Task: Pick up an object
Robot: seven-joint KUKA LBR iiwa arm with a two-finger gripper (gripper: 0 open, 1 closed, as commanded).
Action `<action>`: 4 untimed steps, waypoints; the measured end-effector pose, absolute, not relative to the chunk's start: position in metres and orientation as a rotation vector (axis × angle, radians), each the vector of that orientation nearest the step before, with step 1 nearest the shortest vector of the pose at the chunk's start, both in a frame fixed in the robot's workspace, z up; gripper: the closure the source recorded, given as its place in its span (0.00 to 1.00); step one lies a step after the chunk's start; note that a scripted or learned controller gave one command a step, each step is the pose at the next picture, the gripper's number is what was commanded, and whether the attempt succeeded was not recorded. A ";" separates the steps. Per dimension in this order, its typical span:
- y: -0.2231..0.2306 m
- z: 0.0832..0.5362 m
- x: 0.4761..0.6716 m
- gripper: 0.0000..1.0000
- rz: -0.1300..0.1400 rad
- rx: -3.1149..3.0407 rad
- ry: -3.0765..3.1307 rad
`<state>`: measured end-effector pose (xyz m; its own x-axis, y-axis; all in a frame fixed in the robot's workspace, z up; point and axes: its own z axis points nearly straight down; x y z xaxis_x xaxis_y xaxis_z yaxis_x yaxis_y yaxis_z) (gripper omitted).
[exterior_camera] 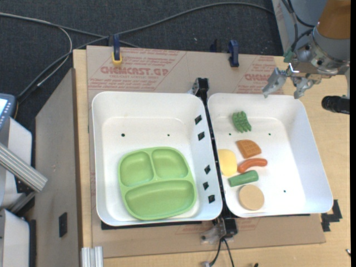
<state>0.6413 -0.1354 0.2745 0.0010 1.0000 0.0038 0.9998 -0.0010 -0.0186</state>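
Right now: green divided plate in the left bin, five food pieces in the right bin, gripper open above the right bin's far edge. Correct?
Nearly. The camera view shows six pieces in the right bin, not five. The green divided plate does sit in the left bin, and the gripper is open above the right bin's far edge.

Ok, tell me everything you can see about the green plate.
The green plate is light green and looks like matte plastic, a rounded rectangle with three compartments: two small ones at the far side and one long one nearer the camera. It lies flat, turned slightly, on the floor of the left bin, toward its near edge. All three compartments are bare.
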 end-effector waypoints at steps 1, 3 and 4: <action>-0.135 0.281 0.643 0.00 0.006 -2.215 -2.219; -0.143 0.167 0.627 0.00 0.012 -2.213 -2.212; -0.137 0.105 0.633 0.00 0.012 -2.210 -2.215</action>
<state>0.6333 -0.1369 0.1051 -0.0023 1.0000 0.0040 0.9999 0.0023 -0.0144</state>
